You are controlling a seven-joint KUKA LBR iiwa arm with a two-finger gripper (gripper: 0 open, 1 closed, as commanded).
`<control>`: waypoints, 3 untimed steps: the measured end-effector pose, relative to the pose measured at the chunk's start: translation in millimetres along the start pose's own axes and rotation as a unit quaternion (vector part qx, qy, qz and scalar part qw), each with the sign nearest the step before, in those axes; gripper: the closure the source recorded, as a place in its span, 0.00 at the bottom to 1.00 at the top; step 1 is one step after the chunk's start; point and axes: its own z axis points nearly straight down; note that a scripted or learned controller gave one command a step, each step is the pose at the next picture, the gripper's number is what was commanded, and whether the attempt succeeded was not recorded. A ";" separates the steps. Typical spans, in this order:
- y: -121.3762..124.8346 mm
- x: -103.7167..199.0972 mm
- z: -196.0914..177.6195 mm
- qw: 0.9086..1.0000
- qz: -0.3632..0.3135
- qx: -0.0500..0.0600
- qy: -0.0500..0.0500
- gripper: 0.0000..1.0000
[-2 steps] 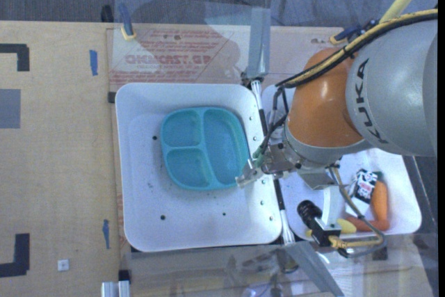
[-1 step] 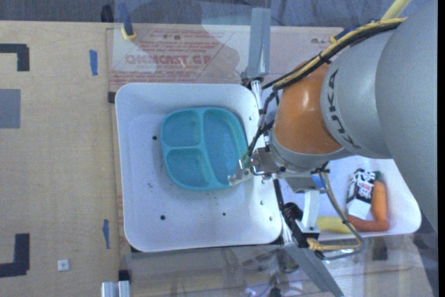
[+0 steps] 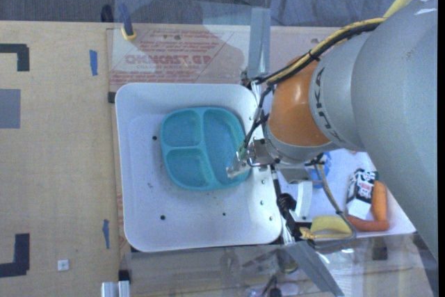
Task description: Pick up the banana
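The banana (image 3: 331,225) is yellow and lies near the front edge of the right bin (image 3: 400,222), partly behind cables on the arm. My gripper (image 3: 238,165) hangs over the left bin, at the right rim of a blue divided plate (image 3: 201,147). It is well to the left of the banana and apart from it. The big grey arm with its orange band (image 3: 299,115) hides most of the right bin.
The left bin (image 3: 139,170) holds the blue plate in its middle. In the right bin, an orange carrot-like piece (image 3: 377,209) lies right of the banana, a black-and-white packet (image 3: 361,186) sits behind it, and a small blue item (image 3: 322,169) shows under the arm.
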 end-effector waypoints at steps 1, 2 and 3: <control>-13.7 -0.2 16.5 0.998 0.061 -0.032 -0.004 0.00; -14.0 -21.8 -57.8 0.989 0.143 0.017 0.014 0.00; 49.3 -18.2 -154.9 0.970 0.241 0.018 0.012 0.00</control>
